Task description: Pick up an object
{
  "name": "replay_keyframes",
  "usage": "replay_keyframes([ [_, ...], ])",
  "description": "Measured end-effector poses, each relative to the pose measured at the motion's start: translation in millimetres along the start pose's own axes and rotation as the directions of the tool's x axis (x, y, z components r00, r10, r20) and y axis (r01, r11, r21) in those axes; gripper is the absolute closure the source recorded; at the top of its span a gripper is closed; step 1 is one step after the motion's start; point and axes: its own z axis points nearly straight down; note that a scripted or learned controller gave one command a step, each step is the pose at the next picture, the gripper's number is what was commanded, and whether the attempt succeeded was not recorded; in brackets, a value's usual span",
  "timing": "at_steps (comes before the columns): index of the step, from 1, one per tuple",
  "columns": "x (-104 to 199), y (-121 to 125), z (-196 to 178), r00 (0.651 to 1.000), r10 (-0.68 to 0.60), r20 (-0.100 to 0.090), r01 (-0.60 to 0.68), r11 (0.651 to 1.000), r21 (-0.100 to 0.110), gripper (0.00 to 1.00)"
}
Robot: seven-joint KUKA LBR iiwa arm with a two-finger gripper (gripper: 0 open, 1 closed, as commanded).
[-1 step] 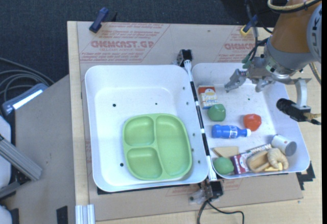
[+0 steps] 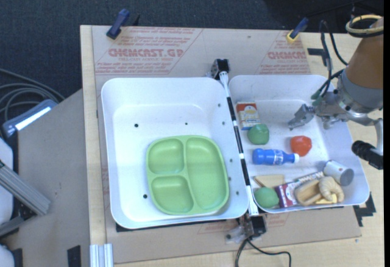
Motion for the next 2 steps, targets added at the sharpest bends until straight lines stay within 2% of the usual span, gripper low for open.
replay_keyframes([
  [1, -2, -27, 76, 1.0, -0.001, -0.001, 0.001, 1.0, -0.001, 0.0],
  [2, -2, -26, 66, 1.0, 0.0, 0.0, 0.0, 1.0, -0.004, 1.0],
])
